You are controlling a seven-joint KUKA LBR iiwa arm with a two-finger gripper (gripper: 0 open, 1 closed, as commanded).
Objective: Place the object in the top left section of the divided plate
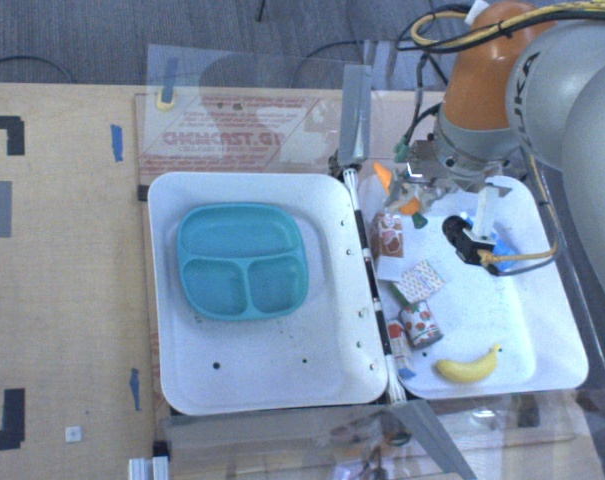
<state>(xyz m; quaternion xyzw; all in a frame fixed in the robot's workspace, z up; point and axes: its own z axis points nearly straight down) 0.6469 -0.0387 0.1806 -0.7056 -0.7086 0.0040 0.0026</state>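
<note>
The arm (542,78) comes in from 2 o'clock and hangs over the top of the right bin (552,353), gripper (422,183) low near that bin's upper-left corner, tight against the divider (367,268) btw the two bins, so not much room on that side. Can't tell if the fingers are apart or together; the wrist covers them. Right bin is cluttered down its left edge: an orange bit (382,175) just beside the gripper, a red-brown packet (388,236), a checkered packet (420,280), a small can (420,323), and a banana (468,365) at 6 o'clock. Right half of that bin is open. Left bin (182,368) holds the teal divided plate (243,261) w/ bare floor all round it.
</note>
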